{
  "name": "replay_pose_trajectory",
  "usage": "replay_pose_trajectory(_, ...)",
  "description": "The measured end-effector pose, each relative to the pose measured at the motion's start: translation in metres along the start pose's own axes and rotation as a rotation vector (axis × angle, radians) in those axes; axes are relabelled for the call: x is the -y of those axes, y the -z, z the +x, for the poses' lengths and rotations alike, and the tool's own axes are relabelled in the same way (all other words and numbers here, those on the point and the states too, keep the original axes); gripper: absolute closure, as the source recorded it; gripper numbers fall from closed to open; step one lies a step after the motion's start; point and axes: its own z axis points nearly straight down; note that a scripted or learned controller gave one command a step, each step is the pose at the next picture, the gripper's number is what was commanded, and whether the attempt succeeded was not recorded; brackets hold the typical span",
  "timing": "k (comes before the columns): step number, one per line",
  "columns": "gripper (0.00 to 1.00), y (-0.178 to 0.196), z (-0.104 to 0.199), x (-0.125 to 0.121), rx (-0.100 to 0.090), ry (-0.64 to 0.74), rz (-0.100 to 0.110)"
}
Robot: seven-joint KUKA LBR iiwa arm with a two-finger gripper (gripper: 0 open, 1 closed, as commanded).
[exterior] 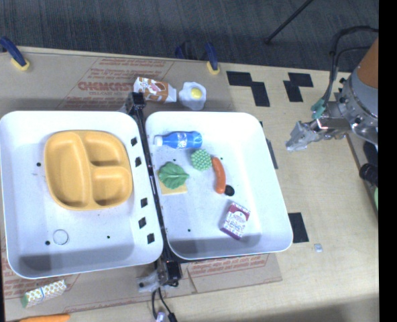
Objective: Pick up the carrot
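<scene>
Toward the middle of the right bin [272,200], slightly nearer its right wall than the divider, lies the carrot [218,174], a small orange stick with its long axis running roughly from the bin's far side to its near side, a dark end cap at the near tip. It looks like a toy: likely light, rigid and smooth plastic, so it may roll or slip out of a loose pinch. The best hold is probably across the narrow middle of the shaft, closing from left and right, not end to end. A green knobbly ball [200,159] sits just beside its far end on the left, which crowds that side; the near half has more free floor around it. A blue bottle [178,139] lies near the far wall, a green leaf [173,175] on a yellow slice sits left of the carrot, and a purple packet [235,221] lies toward the near right corner. The left bin [11,200] holds a yellow divided tray [88,168]. The gripper [299,138] hangs over the bare desk [319,200] well apart from the right bin's right wall; whether the jaws stand apart or together, I cannot tell. The bin floor is smooth, white and shallow-walled.
</scene>
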Motion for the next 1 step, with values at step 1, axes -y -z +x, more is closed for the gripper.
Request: replay_pose_trajectory(1,1.0,0.0102,0.0002,-0.0005,0.0,0.006,0.001)
